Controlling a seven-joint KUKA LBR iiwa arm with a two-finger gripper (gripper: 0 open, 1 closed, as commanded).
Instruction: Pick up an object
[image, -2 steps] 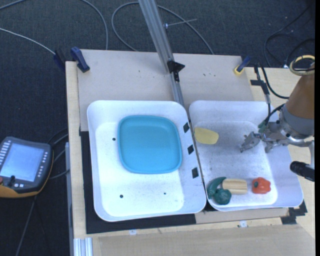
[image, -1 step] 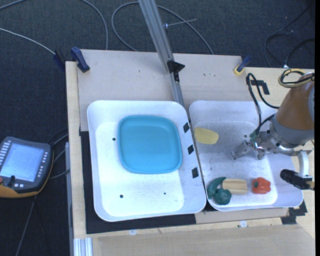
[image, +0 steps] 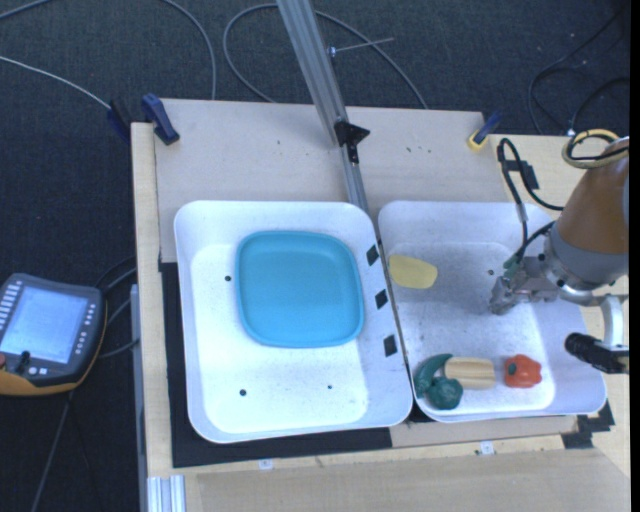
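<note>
In the right bin (image: 440, 225) a yellow piece (image: 412, 271) lies near the left wall. Along the front wall sit a dark green toy (image: 438, 382), a tan cylinder (image: 470, 372) and a red pepper-like toy (image: 520, 371), side by side. My gripper (image: 503, 297) reaches in from the right and hangs low over the bin's bare middle floor, right of the yellow piece and above the red toy. Nothing shows between its fingers.
The left bin (image: 200, 300) holds a blue square plate (image: 299, 288). A metal pole (image: 330, 95) runs down between the bins from the back. Cables (image: 515, 175) hang near the arm. A teach pendant (image: 45, 330) lies off the bench at the left.
</note>
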